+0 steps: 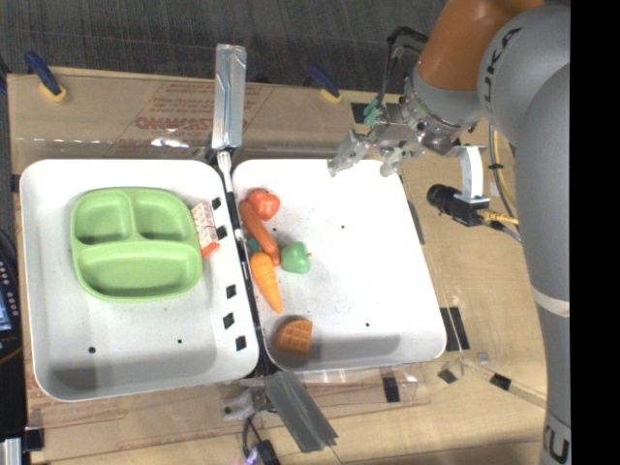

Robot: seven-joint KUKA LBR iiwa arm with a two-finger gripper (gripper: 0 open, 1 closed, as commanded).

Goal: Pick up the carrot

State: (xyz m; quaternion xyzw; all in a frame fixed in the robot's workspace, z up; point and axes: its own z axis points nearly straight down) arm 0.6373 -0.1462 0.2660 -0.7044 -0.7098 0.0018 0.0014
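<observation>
The carrot (pixel 266 279) is a short orange cone lying along the left wall of the right bin (pixel 387 289), pointing toward the front. My gripper (pixel 363 166) hovers over the bin's far edge, well up and to the right of the carrot. Its two fingers are spread apart with nothing between them, so it is open.
Close around the carrot are a red-orange sausage-like piece (pixel 258 228), a red tomato (pixel 263 203), a green pepper (pixel 294 258) and a brown bread piece (pixel 294 336). The left bin (pixel 58 356) holds a green divided plate (pixel 136 242) and a small packet (pixel 204 225).
</observation>
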